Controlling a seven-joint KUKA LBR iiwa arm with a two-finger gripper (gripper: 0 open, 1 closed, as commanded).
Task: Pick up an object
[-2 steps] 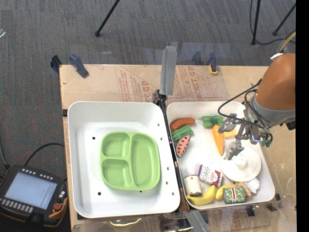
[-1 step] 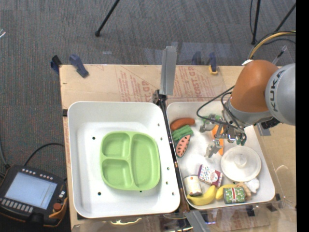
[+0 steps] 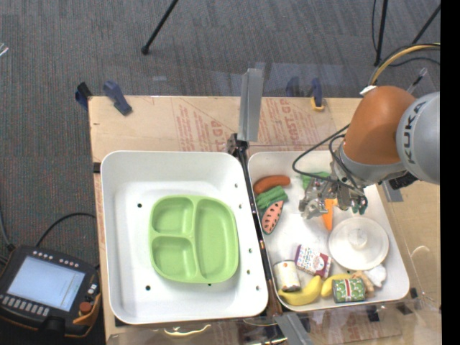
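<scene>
My gripper (image 3: 332, 201) is low in the right bin (image 3: 399, 264), under the orange band of the arm. An orange toy carrot (image 3: 328, 215) lies just beneath it, its tip showing between the grey fingers (image 3: 311, 207), which stand apart on either side; the gripper is open. Other things in this bin are a red-brown sausage (image 3: 272, 183), a green vegetable (image 3: 271, 197), a watermelon slice (image 3: 272, 218), a white bowl (image 3: 358, 243), a small carton (image 3: 311, 259), a can (image 3: 287, 275), a banana (image 3: 305, 293) and a green and red box (image 3: 348, 288).
The left bin (image 3: 122, 185) holds a green divided plate (image 3: 194, 239). A metal post (image 3: 250, 110) stands at the back between the bins. Black cables (image 3: 316, 160) loop from the arm over the right bin's far part. A tablet-like pendant (image 3: 43, 282) lies off the bench at the lower left.
</scene>
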